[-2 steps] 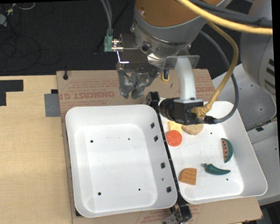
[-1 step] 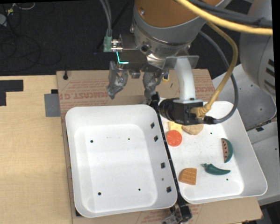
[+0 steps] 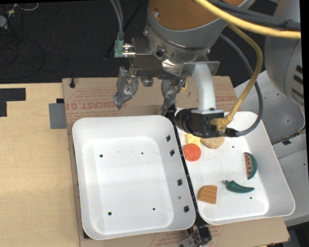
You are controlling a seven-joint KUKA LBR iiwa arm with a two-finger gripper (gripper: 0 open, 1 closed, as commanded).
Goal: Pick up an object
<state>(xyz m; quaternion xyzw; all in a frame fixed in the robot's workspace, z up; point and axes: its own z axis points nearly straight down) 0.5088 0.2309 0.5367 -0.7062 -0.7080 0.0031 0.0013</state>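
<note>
My gripper (image 3: 145,95): it hung above the far edge of the bench, over the brown board behind the two bins, lined up nearer the left bin's back rim than the right's.
My jaws: spread apart, and nothing sat between the two fingers (image 3: 123,92), so I was carrying no load.
Left bin (image 3: 92,211): bare white floor, just a few small dark dots on it.
Right bin (image 3: 275,202): that was where every candidate lay.
Orange disc (image 3: 192,152): right up near the divider between the bins, the closest piece to me.
Waffle-coloured wedge (image 3: 208,194): toward the near side of the right bin, just beside the divider.
Green pepper shape (image 3: 238,186): a little right of the wedge, lying flat.
Watermelon slice (image 3: 250,165): out toward the right rim, well apart from the disc.
Tan piece (image 3: 213,142): at the bin's far end, partly hidden under the black fitting on my cable, so I couldn't tell its shape.
Done so far: nothing lifted, as far as I could judge; all pieces rested on the bin floor.
Left to do: the lot, I reckoned: swing over the right bin, drop onto one piece, close on it, raise it clear.
</note>
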